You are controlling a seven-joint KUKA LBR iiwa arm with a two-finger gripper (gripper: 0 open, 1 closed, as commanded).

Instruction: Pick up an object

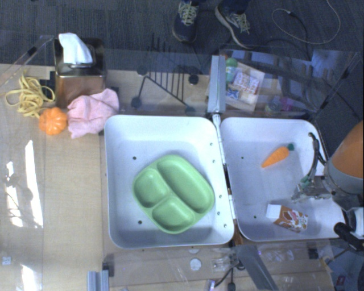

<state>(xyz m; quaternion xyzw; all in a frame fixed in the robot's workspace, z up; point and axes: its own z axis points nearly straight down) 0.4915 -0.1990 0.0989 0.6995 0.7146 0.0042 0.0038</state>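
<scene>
In the right bin point(250, 136) an orange toy carrot point(276, 157) with a green tip lies toward the back right. A small white and orange carton point(287, 218) rests near that bin's front edge. My gripper point(309, 190) hangs at the bin's right side, between the carrot and the carton, just above and to the right of the carton. Nothing shows between its fingers. The left bin point(122, 170) holds a green divided plate point(173, 194) with three compartments.
On the bench to the left sit a pink cloth point(91, 112), a small orange pumpkin point(52, 120), yellow cord point(27, 95) and a tissue box point(77, 65). A clear container with packets point(245, 84) stands behind the right bin. A person's shoes point(211, 16) are at the top.
</scene>
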